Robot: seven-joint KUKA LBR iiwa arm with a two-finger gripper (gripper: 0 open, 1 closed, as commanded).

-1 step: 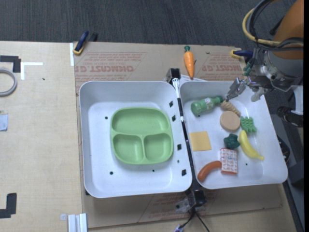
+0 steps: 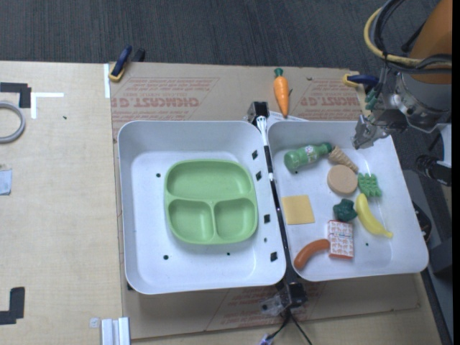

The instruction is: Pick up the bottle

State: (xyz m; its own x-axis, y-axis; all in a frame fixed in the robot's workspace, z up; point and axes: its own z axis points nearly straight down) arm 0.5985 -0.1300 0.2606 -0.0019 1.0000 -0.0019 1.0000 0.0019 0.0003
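Gripper (image 2: 364, 136), fingers' state impossible to tell, hovers at right bin's (image 2: 402, 254) far edge; bottle (image 2: 307, 156) lies unpicked nearby.

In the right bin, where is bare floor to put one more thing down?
The right bin has bare floor along its near edge, below the sausage and carton, and in the far left corner above the bottle. Between cookie, broccoli and banana it is crowded.
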